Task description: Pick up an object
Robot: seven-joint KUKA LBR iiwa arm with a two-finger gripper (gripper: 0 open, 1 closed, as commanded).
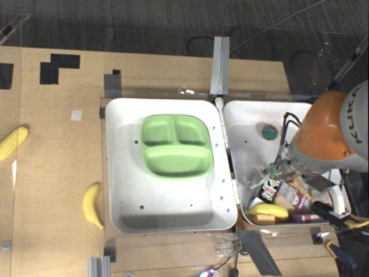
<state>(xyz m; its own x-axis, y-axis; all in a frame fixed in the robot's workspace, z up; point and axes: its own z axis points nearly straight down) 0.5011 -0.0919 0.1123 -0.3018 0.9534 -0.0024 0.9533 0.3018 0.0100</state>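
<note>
The tool (275, 169) is down low in the right bin (248, 126), right at the top of the junk pile along the near wall. Can't tell how its grip stands or if it has anything, the grey wrist and orange band (324, 126) cover most of it. Not much room there: clutter sits directly below it and the arm (346, 137) fills the side to its right. Open white floor is up and to its left, with only a small round teal thing (269, 133) there.

In the pile: a smooth yellow banana (270, 211) just below the tool by the near rim, plus crinkly printed packets (288, 194) just right of that, touching each other.

Well left of the tool, past the divider, the left bin (124, 212) holds a glossy green tray (174, 145) with three compartments. Further left, on the wooden bench (52, 212), lie another banana (92, 205) and a corn cob (12, 142).
</note>
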